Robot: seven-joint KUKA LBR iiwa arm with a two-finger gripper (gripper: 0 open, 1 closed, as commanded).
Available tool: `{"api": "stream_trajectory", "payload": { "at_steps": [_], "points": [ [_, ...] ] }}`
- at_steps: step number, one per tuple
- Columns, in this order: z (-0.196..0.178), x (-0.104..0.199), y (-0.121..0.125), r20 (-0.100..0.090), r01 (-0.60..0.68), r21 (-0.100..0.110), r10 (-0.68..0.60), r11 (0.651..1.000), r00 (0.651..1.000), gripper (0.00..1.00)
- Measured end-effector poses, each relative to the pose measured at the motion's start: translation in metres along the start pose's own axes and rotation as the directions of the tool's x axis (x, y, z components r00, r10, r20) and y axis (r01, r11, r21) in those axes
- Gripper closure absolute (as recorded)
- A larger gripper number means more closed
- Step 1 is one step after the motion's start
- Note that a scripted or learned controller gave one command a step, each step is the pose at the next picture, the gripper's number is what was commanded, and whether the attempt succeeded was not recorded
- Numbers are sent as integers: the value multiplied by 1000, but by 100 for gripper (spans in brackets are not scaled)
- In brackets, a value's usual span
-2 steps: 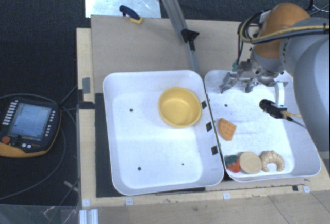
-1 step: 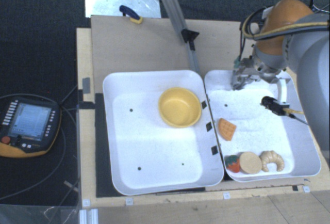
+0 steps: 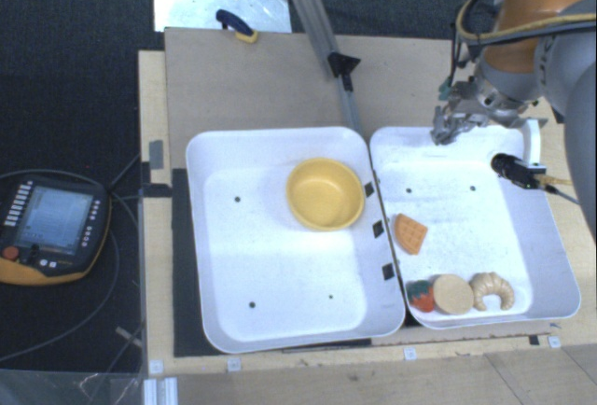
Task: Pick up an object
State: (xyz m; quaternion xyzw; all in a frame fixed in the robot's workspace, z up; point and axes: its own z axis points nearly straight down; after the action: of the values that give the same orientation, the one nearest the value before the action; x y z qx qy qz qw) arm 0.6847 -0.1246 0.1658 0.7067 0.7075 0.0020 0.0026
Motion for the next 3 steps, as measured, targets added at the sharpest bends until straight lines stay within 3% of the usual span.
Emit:
{"api": "stream_trajectory", "payload": {
  "at_steps": [2, 3],
  "points": [
    [-101, -9, 3, 0, 0, 1, 0, 1000, 1000, 100],
    [-100, 35, 8, -2, 3, 5, -3, 1000, 1000, 100]
  ]
}}
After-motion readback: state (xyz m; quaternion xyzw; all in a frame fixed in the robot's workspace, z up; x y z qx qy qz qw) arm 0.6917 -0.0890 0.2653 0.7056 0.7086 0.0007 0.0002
